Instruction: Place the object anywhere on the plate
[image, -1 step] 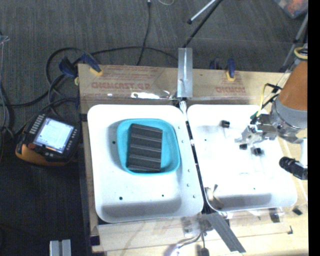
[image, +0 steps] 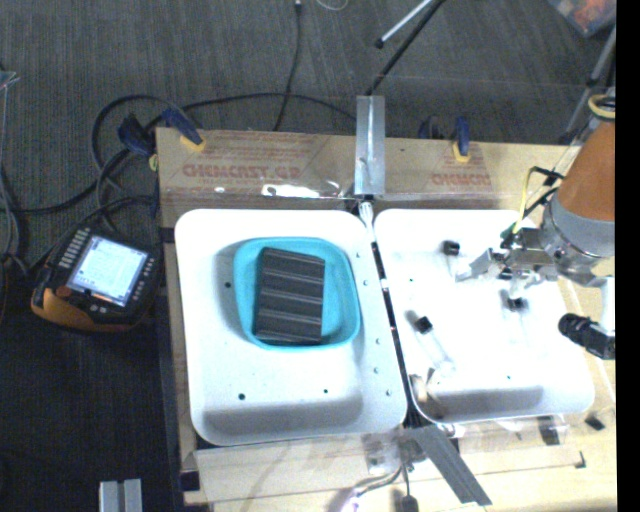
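The claw (image: 513, 283) hangs over the right part of the right bin (image: 470, 385), below the grey wrist and the orange band of the arm (image: 590, 200) that reaches in from the right edge. Whether the claw is spread or pressed together cannot be told from this slanted view; nothing shows between its tips. A pale metal bracket juts left from the wrist, and a black cylindrical part (image: 585, 333) sticks out at the nearer right of the bin.

On the white floor of the right bin lie two small dark bits: one (image: 451, 246) toward the far side, left of the claw, and another (image: 422, 323) nearer the camera, close to the divider between the bins. They are well apart from each other.

The left bin (image: 290, 400) holds a turquoise plate (image: 343, 300) in its far half. A dark grey ribbed block (image: 290, 294) lies flat on the plate, inside its rim, slightly turned from square.

Both bins sit side by side on the wooden surface (image: 260, 165), which carries blue clamps (image: 183, 125) at its far edge and an upright metal post (image: 370, 150) between the bins. To the left, on the dark carpeted floor, rests a handheld pendant (image: 95, 275) with a lit screen, with black cables (image: 130, 190) looping around it.
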